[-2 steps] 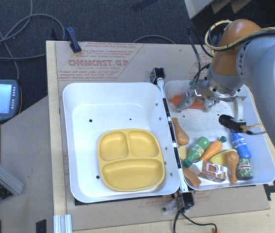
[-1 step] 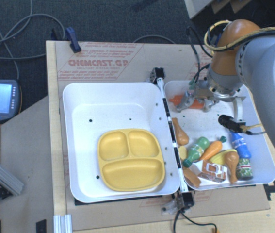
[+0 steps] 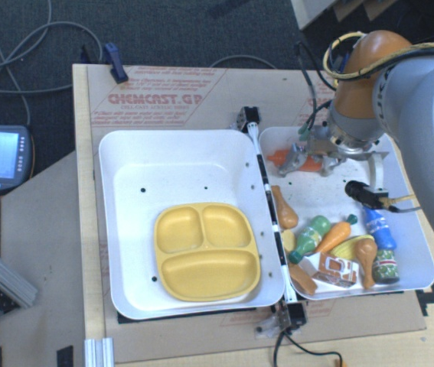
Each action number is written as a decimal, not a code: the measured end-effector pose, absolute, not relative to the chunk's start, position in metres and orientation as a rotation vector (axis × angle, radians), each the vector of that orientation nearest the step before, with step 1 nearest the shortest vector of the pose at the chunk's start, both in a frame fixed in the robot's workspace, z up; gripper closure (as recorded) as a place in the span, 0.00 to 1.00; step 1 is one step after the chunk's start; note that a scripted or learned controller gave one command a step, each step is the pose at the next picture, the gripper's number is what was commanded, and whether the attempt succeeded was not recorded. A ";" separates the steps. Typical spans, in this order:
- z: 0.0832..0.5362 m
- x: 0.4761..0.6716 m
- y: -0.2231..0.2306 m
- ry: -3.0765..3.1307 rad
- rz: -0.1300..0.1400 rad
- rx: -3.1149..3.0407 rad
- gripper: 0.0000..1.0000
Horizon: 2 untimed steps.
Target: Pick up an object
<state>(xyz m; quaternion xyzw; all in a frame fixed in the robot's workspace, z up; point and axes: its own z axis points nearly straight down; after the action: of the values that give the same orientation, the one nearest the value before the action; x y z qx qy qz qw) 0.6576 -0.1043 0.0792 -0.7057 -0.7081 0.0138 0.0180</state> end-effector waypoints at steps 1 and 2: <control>0.079 0.657 -0.102 -2.200 0.050 -2.199 0.00; 0.079 0.657 -0.099 -2.200 0.054 -2.204 0.00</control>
<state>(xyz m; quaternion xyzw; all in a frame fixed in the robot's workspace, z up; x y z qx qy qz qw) 0.6570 -0.0989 0.0794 -0.7075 -0.7064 0.0175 0.0135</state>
